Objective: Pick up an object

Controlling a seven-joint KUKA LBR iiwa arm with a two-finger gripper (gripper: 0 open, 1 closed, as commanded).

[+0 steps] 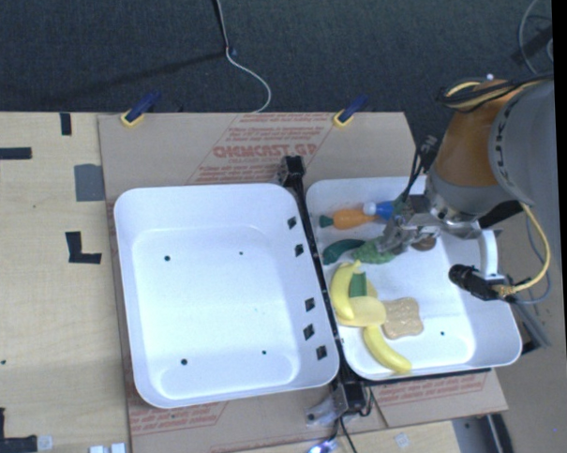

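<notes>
Bins sit side by side on a brown cardboard sheet (252, 142), and the claw (394, 237) hangs low over the right bin (485, 339). I cannot tell what its tips are doing, because they are small, dark and blurry from up here. The grey arm (534, 154) with its orange band (468, 147) comes in from the claw's right. All the toys are in the right bin. Right under the claw and a little to its left lies a dark green thing (350, 251). It looks like it touches the claw's tip, but I cannot be sure that it does. Just up and left of the claw lies an orange and blue thing (358, 216) that looks like a small bottle on its side. Below the claw and to its left is a yellow banana (362, 316), curved, with a bit of green showing beside it. Just right of the banana, straight below the claw, sits a tan piece that looks like toast (402, 319). It touches the banana. The left bin (135, 274) is well to the claw's left. Two small clips, yellow and blue (139, 107), hold the cardboard at its far edge, far above the claw. A black cable (478, 280) sticks out just to the claw's right.
</notes>
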